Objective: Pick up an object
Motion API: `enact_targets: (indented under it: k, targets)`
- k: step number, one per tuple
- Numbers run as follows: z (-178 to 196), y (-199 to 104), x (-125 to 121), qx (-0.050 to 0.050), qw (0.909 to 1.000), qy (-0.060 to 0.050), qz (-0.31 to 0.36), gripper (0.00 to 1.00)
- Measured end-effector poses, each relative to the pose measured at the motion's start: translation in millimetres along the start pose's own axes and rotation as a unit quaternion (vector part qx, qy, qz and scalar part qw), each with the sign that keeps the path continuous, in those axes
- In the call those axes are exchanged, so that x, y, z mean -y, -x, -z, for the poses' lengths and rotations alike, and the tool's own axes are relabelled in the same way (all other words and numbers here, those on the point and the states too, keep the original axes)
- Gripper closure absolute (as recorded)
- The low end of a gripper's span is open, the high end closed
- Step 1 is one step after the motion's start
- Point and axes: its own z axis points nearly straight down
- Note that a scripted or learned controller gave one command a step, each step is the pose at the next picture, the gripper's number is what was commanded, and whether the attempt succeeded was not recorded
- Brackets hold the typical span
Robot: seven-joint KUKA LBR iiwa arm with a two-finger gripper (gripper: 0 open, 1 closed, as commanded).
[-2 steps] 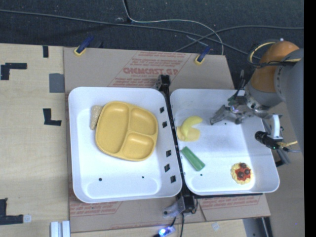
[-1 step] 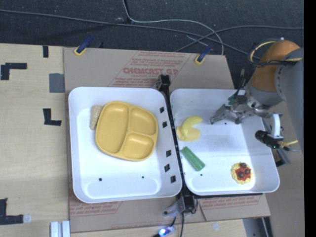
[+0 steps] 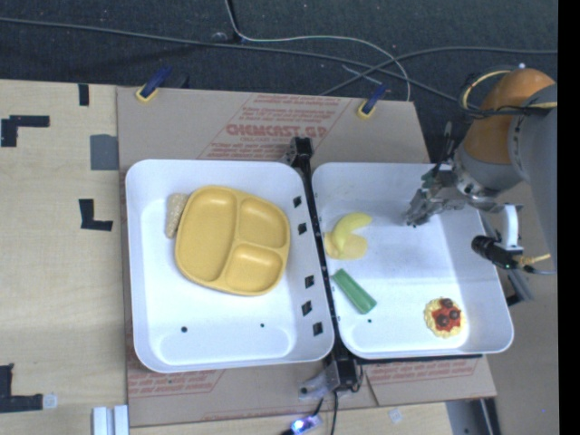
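1. The arm [image 3: 507, 125] comes in from the right, grey with an orange band above the wrist, and bends down over the right bin [image 3: 480, 333].
2. The jaws [image 3: 419, 214] hang over the upper right part of that bin, tips pointing down and to the left; whether they are released or clenched I cannot tell (they are small and dark against the white floor). Nothing shows between them.
3. A yellow piece [image 3: 348, 236] lies at the left side of the right bin, near the divider and well apart from the jaws.
4. A green stick [image 3: 353, 291] lies just below the yellow piece, slanted, close to it but apart.
5. A small yellow round with a red and dark top [image 3: 443, 316] sits toward the bin's lower right corner, well apart from the other two.
6. The left bin [image 3: 217, 343] holds a yellow divided plate [image 3: 232, 240], tilted a little (three compartments).
7. A tan piece [image 3: 174, 214] pokes out from under the plate's left edge.
8. Both bins rest on cardboard [image 3: 272, 125] on the worktop [image 3: 54, 243].
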Motion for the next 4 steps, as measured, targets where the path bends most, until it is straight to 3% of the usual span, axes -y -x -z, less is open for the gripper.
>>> enact_targets:
  k: [1, 3, 4]
  targets:
    - [46.9, 3.4, 6.6, -0.003, 1.0000, -0.002, -0.001, 1.00]
    - [144.5, 3.9, -2.9, -0.003, 1.0000, -0.001, -0.001, 1.00]
    - [135.3, -51.2, 0.1, -0.003, 1.0000, -0.004, 0.001, 1.00]
